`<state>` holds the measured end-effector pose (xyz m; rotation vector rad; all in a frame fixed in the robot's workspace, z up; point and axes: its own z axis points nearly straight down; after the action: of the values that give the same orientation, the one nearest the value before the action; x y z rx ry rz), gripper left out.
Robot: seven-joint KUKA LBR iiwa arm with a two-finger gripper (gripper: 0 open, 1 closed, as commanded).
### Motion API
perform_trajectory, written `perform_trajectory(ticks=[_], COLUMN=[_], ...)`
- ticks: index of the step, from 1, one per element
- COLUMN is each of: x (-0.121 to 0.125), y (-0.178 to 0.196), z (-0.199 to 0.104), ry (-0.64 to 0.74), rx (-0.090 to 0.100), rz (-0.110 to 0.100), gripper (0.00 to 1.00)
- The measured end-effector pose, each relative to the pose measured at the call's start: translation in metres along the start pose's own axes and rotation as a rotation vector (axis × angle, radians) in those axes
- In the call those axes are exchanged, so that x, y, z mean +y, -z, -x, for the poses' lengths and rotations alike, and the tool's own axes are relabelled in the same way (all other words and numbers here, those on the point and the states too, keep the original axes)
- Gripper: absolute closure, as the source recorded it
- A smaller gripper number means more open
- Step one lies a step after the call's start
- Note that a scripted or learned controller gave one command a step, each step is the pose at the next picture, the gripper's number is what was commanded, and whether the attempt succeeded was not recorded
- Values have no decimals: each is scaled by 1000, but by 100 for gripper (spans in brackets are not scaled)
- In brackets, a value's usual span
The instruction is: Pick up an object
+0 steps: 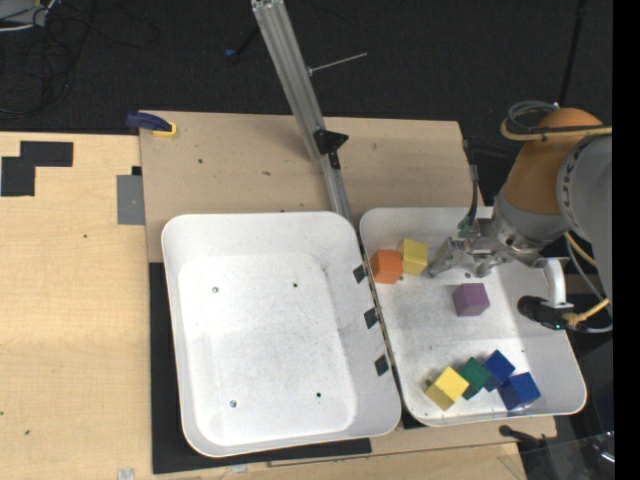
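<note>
One yellow block lies just beside the gripper; its opening can't be judged.

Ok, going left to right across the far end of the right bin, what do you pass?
Orange block → yellow block → pincer → purple block, which sits a little nearer the camera than the others.

A pale wooden bench is seen at the left, with a brown board laid behind the bins. Dark carpeted floor is shown beyond (cables are strewn at its upper left). A slanted aluminium rail is fixed there.
</note>
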<state>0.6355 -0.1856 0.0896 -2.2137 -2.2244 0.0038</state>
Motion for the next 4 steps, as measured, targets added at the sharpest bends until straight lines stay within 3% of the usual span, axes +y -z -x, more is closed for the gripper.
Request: perform_trajectory(ticks=[1, 4], x=[0, 13], y=[11, 167], z=[0, 3], ry=[1, 0], rx=[0, -2], rz=[1, 8], gripper=[100, 100])
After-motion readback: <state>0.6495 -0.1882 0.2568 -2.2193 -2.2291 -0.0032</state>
